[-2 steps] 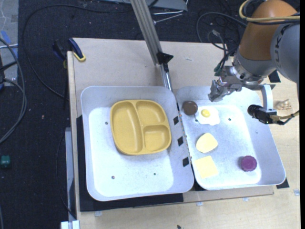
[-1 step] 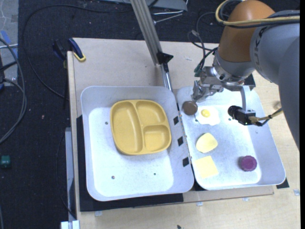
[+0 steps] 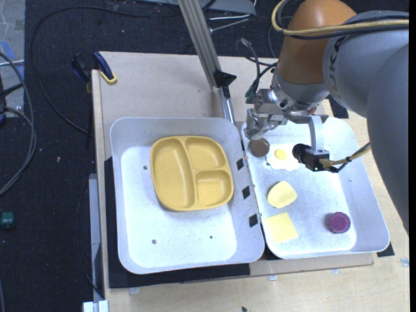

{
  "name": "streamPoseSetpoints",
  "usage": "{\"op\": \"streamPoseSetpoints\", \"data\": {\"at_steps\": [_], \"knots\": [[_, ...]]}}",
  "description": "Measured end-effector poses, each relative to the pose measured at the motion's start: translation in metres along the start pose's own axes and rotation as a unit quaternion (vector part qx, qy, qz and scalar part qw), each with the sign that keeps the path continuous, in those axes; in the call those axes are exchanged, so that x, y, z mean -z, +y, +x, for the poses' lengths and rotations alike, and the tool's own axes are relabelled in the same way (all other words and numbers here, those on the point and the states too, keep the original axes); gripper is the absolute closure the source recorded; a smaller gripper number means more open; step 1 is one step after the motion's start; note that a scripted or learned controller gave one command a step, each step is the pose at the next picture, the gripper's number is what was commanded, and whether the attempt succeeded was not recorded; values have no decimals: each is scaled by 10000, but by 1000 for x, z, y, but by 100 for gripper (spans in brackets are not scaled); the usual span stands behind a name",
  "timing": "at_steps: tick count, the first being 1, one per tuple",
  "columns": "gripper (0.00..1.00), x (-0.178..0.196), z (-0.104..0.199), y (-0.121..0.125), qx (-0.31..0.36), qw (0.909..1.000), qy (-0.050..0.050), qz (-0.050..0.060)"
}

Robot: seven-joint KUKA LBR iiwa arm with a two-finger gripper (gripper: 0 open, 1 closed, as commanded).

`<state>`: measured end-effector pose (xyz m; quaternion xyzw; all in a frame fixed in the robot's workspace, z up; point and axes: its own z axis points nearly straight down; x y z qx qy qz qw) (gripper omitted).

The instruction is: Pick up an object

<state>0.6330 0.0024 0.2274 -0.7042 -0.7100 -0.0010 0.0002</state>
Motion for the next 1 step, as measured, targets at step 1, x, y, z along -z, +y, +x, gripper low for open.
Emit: {"op": "streamPoseSetpoints", "data": {"at_steps": [1], "knots": [[100, -2, 53, 5, 1, 10000, -2, 0]]}}
